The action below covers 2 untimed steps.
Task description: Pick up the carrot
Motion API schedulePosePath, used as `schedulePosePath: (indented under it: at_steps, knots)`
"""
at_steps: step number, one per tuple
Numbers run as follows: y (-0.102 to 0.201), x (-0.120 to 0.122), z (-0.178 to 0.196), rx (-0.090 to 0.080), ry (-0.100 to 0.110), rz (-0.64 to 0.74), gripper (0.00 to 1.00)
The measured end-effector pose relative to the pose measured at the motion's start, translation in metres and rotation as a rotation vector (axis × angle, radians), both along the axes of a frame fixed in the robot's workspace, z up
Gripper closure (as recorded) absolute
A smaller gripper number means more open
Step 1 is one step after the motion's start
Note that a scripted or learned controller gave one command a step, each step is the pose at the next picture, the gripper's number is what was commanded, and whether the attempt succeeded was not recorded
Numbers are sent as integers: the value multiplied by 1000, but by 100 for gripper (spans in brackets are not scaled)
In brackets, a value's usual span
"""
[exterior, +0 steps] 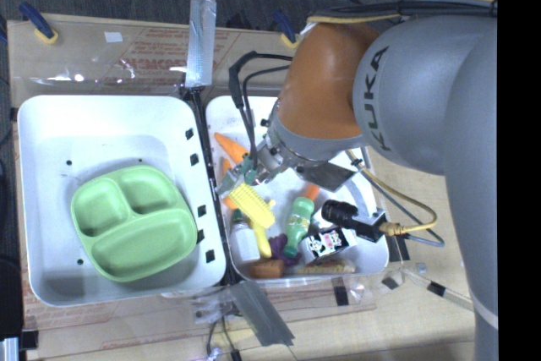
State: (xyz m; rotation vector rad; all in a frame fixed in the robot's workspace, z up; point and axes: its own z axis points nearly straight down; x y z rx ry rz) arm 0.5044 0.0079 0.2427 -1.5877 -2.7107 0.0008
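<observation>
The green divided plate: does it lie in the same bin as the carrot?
No. The green divided plate lies in the left bin, while the carrot lies in the right bin among other items.

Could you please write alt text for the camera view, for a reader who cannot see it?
A grey KUKA arm with an orange band reaches from the right into the right bin, its pincer low beside the carrot among cluttered toy items, including a yellow brush and a green bottle. The left bin holds a green divided plate.
</observation>
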Motion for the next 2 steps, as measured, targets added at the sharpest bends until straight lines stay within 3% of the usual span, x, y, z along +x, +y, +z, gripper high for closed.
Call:
schedulePosePath:
  at_steps: [1,2]
  knots:
    - [71,-25,20,0,0,-218,100]
    - [6,-28,-1,-2,3,-254,100]
